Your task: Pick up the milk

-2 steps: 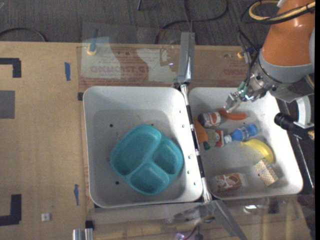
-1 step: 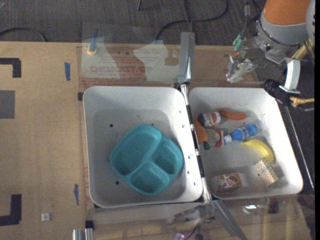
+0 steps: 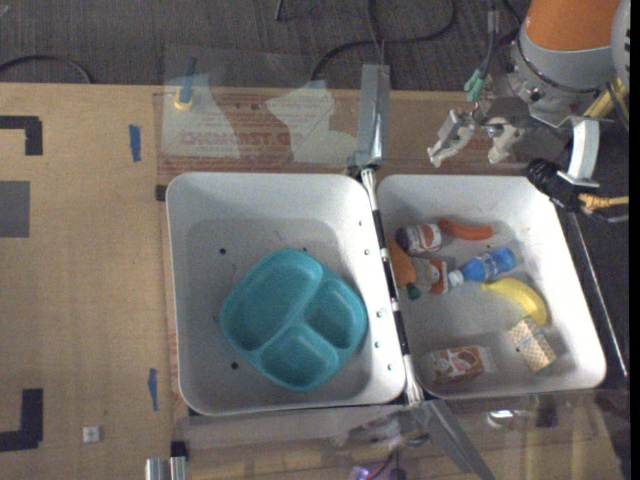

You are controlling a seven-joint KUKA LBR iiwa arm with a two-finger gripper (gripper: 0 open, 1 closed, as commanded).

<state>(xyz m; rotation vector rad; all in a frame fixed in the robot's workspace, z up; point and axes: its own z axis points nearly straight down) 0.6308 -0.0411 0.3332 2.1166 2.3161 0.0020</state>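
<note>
Right bin [image 3: 575, 258] holds milk [image 3: 458, 364] lying lengthwise left-right.

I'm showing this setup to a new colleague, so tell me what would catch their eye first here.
Probably the teal divided plate, lying alone in the left bin. Next, the clutter in the right bin: a yellow banana, a blue-capped bottle, and a small milk carton near the front edge. The open gripper hangs above the bench beyond that bin's far rim, holding nothing.
</note>
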